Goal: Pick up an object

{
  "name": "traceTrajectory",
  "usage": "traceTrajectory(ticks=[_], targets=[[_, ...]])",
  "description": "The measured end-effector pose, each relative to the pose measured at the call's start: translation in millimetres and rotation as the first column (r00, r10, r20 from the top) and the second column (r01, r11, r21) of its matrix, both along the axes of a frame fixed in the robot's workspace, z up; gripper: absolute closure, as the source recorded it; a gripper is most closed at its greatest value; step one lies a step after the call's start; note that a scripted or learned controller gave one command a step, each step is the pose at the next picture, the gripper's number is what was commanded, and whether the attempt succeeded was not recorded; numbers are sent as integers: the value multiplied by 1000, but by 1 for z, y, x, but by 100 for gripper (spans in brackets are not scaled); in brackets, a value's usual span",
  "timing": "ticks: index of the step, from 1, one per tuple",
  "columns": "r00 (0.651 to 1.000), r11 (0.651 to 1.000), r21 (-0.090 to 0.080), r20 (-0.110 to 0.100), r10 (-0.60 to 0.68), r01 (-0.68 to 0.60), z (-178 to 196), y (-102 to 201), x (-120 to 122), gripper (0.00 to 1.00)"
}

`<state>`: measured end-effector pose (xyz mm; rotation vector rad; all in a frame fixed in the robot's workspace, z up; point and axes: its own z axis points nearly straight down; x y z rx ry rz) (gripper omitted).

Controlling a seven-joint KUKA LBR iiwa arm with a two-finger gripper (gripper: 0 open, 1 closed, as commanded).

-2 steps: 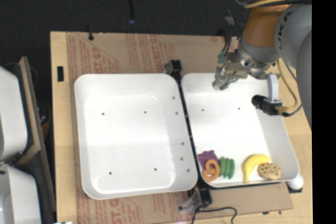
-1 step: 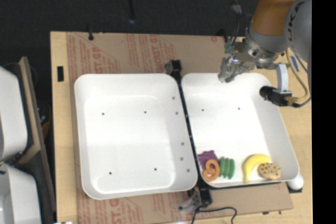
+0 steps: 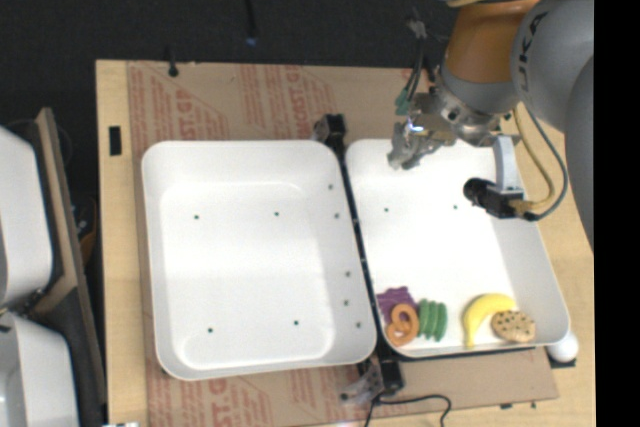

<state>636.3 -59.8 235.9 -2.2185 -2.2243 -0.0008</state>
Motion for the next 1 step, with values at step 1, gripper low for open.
traceTrajectory(ticks=[1], targets=[[1000,1000,1,1,0,0,7,42,-30,100]])
